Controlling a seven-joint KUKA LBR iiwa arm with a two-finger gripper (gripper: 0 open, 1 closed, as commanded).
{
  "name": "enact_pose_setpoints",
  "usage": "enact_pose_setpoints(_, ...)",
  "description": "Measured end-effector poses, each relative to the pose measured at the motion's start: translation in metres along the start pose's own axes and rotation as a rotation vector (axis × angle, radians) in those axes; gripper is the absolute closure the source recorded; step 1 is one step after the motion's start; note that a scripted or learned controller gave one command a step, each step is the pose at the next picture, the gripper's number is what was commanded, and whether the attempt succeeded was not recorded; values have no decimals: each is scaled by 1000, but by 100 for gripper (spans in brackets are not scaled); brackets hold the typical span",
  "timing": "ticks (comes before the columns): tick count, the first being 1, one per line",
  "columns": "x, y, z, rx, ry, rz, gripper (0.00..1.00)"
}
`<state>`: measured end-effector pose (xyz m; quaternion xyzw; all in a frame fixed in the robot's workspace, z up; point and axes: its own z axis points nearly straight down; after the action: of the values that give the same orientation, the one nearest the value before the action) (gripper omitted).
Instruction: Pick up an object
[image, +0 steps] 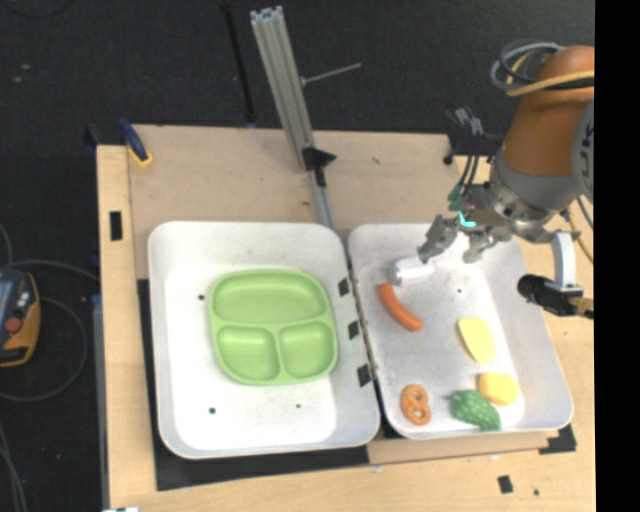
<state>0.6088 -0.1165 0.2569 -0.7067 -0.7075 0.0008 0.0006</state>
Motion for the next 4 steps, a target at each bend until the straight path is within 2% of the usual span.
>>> enact_pose_setpoints(1,0,1,-2,-3,0,0,0)
enact_pose_setpoints(2,1,-3,61,2,-1,1,0)
enact_pose_setpoints(4,1,-5,157,1,-1,3,0)
